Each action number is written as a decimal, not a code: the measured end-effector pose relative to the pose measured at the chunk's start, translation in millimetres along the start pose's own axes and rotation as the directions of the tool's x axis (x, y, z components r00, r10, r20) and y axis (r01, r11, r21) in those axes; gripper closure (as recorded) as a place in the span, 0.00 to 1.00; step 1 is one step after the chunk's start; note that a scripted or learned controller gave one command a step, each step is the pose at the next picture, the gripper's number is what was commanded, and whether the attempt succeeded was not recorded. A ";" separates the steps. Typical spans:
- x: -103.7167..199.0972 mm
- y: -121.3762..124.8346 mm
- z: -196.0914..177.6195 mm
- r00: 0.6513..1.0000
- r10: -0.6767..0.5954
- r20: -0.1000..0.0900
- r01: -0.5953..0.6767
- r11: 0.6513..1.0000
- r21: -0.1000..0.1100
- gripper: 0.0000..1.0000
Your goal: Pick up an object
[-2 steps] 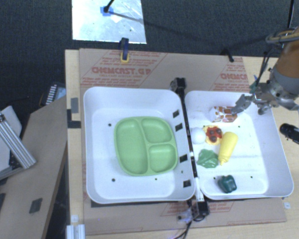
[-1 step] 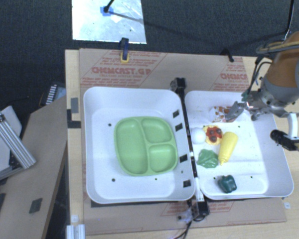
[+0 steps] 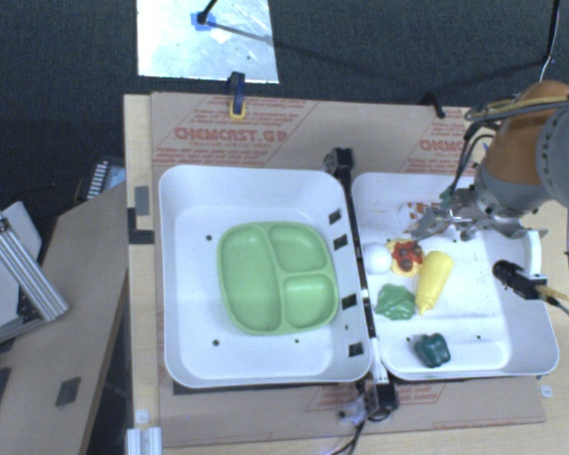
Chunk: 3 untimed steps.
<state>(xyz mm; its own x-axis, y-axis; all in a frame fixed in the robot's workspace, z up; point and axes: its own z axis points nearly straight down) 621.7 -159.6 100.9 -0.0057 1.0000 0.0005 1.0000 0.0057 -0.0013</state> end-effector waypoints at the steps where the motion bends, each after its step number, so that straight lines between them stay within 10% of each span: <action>1: 0.1 1.2 16.0 1.000 0.000 0.002 0.000 1.000 -0.003 0.00; 2: 0.0 2.1 4.5 1.000 -0.001 0.002 0.001 1.000 -0.007 1.00; 3: 4.2 -2.0 -57.4 1.000 0.001 0.002 -0.001 1.000 -0.008 1.00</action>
<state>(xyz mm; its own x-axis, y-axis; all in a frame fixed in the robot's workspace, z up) 619.8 -155.5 158.3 -0.0048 1.0000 -0.0013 1.0000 0.0048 0.0064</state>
